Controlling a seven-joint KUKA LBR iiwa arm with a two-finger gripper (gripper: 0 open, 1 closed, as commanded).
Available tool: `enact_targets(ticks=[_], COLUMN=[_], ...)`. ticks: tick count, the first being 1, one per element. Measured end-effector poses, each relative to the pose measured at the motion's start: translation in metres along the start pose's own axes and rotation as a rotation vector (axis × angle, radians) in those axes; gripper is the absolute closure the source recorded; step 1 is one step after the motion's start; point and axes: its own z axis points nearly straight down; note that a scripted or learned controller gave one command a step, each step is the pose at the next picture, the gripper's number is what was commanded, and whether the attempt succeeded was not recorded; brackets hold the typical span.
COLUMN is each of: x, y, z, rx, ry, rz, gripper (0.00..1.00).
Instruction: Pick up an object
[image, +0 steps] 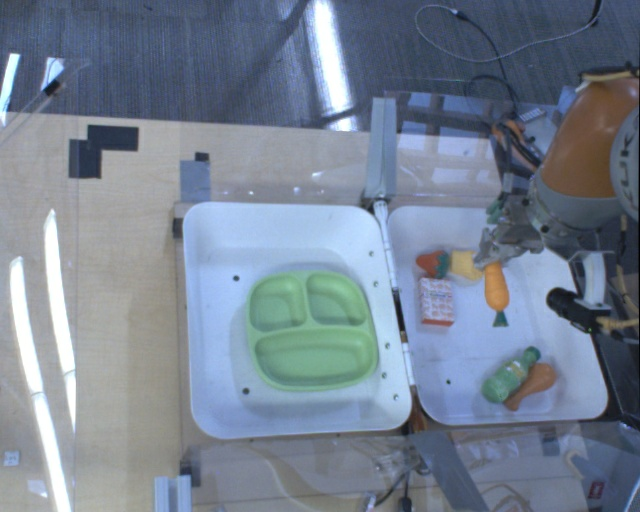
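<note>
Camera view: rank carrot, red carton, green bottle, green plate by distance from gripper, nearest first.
From the gripper:
1. Carrot, just below it, right bin.
2. Red carton, right bin's left side.
3. Green bottle, right bin's near edge.
4. Green plate, left bin.

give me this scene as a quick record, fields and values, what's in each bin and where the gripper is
left bin: green divided plate, lying flat near the middle
right bin: carrot, yellow piece, red and green piece, small red and white box, green bottle, brown piece
bottle and brown piece: side by side in the near right corner
gripper: low over the far part of the right bin, beside the yellow piece and the carrot's top
fingers: too blurred to judge
held object: none seen
</note>
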Motion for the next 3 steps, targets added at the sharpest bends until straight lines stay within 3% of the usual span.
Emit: enact_targets(ticks=[1,2,3], x=[-0.05,-0.049,-0.012], y=[0.036,0.038,0.066], z=[0.099,0.087,-0.005], rx=[-0.01,-0.016,-0.005], ry=[-0.003,-0.003,-0.002], rz=[0.046,0.043,0.049], gripper=[0.0,1.0,1.0])
